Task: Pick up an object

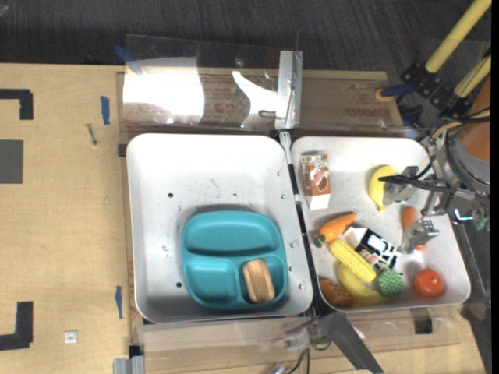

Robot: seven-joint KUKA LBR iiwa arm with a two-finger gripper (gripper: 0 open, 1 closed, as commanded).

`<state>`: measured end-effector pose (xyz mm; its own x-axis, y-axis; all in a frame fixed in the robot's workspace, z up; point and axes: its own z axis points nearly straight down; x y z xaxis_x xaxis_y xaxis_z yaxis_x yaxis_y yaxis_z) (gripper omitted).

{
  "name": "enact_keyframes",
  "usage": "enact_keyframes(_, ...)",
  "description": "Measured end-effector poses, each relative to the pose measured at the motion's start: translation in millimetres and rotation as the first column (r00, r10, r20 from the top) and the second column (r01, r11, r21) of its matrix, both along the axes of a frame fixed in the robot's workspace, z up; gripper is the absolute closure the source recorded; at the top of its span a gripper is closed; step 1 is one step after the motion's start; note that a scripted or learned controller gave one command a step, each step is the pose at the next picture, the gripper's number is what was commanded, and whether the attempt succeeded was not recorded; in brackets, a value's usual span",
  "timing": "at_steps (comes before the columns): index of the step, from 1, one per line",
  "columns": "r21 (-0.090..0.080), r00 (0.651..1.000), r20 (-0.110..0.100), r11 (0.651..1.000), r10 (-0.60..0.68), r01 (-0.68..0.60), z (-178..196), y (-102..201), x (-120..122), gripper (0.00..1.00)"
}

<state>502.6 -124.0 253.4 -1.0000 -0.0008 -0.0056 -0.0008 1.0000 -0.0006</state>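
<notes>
Hanging low over the right bin [351, 150], the gripper [419, 236] is reaching in from the right side, because that bin is where the toys are lying. The picture is not showing if the gripper is wide or narrow, and it is not showing anything held in it.

The toys are crowding the near part of that bin. A red tomato [428, 282] is sitting just near of the gripper. A black and white box [378, 248] is lying just to its left, leaning on a yellow corn [352, 262]. A green ball [391, 283] is touching the corn's near end. A carrot [337, 226] is lying at the far end of the corn. A banana [382, 184] is resting farther back, and a small carton [315, 179] is lying by the left wall.

The tomato is probably the easiest pick, since it is sitting apart from the pile with room around it. The piled toys are touching, so grabbing one could be pushing the others.

In the left bin [210, 170], a blue tray [226, 240] is lying flat, and a bread roll [259, 280] is sitting in its near right part, well apart from the gripper.
</notes>
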Motion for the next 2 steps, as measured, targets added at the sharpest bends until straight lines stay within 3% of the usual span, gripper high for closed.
enact_keyframes(1,-0.014,0.979,0.028,0.98,0.2,-0.2,-133,-9,9,0.0)
enact_keyframes(2,0.0,0.995,0.004,0.995,0.099,-0.099,-164,19,75,0.0)
